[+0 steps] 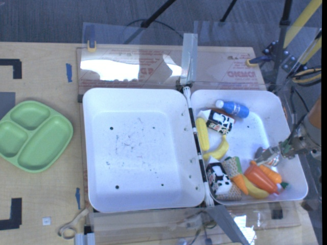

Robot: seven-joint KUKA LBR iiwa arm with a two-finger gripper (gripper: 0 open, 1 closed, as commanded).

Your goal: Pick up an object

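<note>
The right bin [265, 121] holds several toys. A blue bottle [234, 108] lies at its back, with a black-and-white carton [220, 121] just in front. A yellow corn cob [202, 133] and a banana [219, 149] lie along the left wall. Near the front are a cow-patterned block [219, 180], a woven beige piece [232, 165], a carrot [239, 184] and an orange pepper-like toy [263, 175]. My gripper [266, 156] hangs low over the right side of this bin, right above the orange toy. Nothing shows as held.
The left bin [138, 147] is bare white with small specks. A green divided plate [33, 136] lies on the bench at far left. Clear panels [153, 60] stand behind both bins. Tripod legs and cables crowd the right edge.
</note>
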